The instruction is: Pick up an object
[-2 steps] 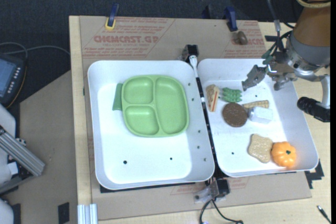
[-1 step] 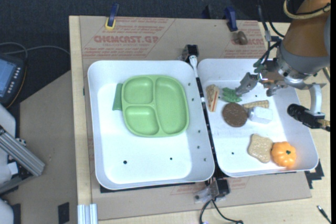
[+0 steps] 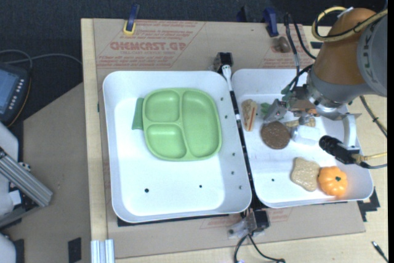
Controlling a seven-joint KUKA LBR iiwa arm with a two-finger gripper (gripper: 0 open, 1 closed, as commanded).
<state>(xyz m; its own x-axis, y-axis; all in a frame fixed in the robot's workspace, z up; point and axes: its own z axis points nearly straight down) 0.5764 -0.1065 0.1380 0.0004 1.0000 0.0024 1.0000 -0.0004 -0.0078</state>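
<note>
Since the arm comes in from the right, it's parked over the right bin, and that's where all the loose stuff is, so I'd guess that's the pick side. My gripper is down low near the back of that bin among a small clutter of bits, and honestly I can't tell if the jaws are apart or together from this angle, the wrist blocks it, so I'm not claiming it has anything. Right bin contents: a brown round disc near the middle, just in front of the gripper, a sandwich-looking wedge leaning up by the left wall, a tan cracker-ish piece toward the front, and a little orange pumpkin touching or just beside it in the front right corner. The left bin has just a green divided plate, three compartments, nothing in them, sitting flat toward the back. Both bins sit side by side on the desk. If I had to bet, the disc or the bits by the gripper are the closest candidates.
</note>
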